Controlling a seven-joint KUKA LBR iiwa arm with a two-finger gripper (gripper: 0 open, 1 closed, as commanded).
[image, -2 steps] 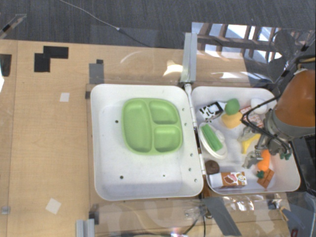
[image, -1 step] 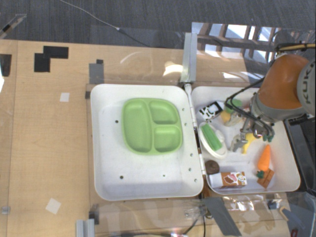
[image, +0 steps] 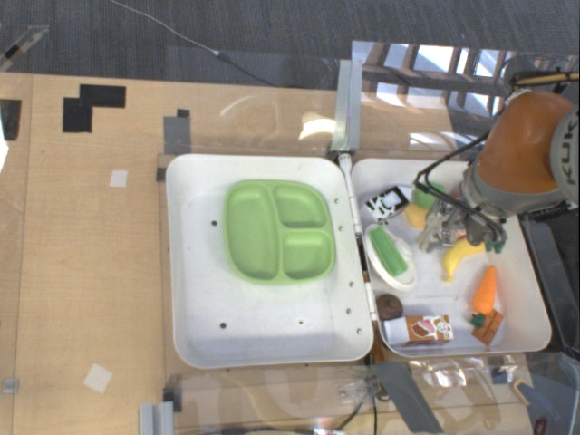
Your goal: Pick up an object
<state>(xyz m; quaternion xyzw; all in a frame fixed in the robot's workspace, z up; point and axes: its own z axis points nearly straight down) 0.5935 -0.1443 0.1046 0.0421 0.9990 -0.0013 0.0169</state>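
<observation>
The right bin [image: 535,320] holds a yellow banana [image: 460,256], an orange carrot [image: 486,292], a green oblong piece on a white dish [image: 391,253], a black-and-white item [image: 387,202], a small yellow piece [image: 415,216], a brown round piece [image: 390,307] and a small printed box [image: 429,329]. My gripper [image: 440,231] hangs low over the middle of this bin, just left of the banana and right of the yellow piece. I see nothing held between its fingers.
The left bin [image: 195,333] carries a green divided plate [image: 276,231]. A metal post [image: 347,107] stands at the back between the bins. The arm's orange band [image: 524,143] looms over the right bin's far right corner.
</observation>
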